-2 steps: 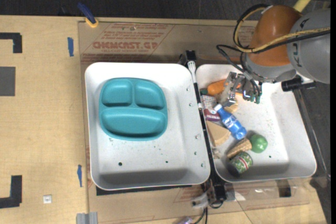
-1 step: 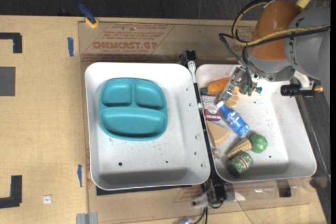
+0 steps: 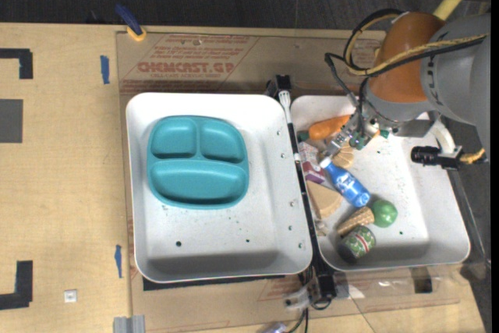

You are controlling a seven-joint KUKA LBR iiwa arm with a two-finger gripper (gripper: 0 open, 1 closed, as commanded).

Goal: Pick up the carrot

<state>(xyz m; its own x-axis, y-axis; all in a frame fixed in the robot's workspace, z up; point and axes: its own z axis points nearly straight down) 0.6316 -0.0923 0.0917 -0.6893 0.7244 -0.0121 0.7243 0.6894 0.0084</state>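
Note:
The orange carrot lies near the back left of the right bin, partly hidden by my gripper. My gripper hangs low over the carrot's right end, reaching in from the grey arm with the orange band. How its tips sit against the carrot is hidden by the wrist.
Just in front of the carrot lie a blue bottle, a tan wedge, a green ball, a cone-shaped toy and a green can. The left bin holds a teal divided plate. Black cables loop above the wrist.

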